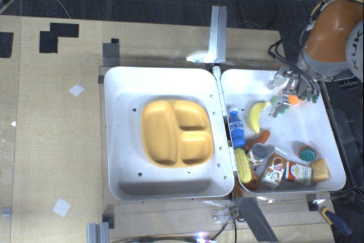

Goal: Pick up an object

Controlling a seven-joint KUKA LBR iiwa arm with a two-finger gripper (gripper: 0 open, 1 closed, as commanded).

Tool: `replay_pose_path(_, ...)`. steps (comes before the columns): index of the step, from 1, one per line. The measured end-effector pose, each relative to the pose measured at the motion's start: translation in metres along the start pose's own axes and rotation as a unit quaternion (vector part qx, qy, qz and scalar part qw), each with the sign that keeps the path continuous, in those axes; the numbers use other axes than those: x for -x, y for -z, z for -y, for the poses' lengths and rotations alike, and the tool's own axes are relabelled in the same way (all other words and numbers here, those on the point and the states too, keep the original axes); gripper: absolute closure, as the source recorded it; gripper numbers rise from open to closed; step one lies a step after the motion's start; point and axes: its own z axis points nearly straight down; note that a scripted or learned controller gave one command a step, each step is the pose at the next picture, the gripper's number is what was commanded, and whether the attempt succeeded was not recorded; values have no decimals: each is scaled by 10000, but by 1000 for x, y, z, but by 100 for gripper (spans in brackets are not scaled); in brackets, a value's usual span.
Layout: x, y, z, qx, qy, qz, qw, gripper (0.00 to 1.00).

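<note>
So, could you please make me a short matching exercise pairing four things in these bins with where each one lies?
Things:
1. yellow divided tray
2. blue bottle
3. corn cob
4. teal round piece

Places:
A. right bin, towards its right side, just above the tan block
B. left bin, in the middle
C. right bin, against the left wall, about halfway along it
D. right bin, lower left corner, below the bottle

Pairs: 1-B, 2-C, 3-D, 4-A
</note>
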Motion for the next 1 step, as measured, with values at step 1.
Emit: replay_pose_path(1,-7,-31,-41,-4,-1254,-42,9921,0)
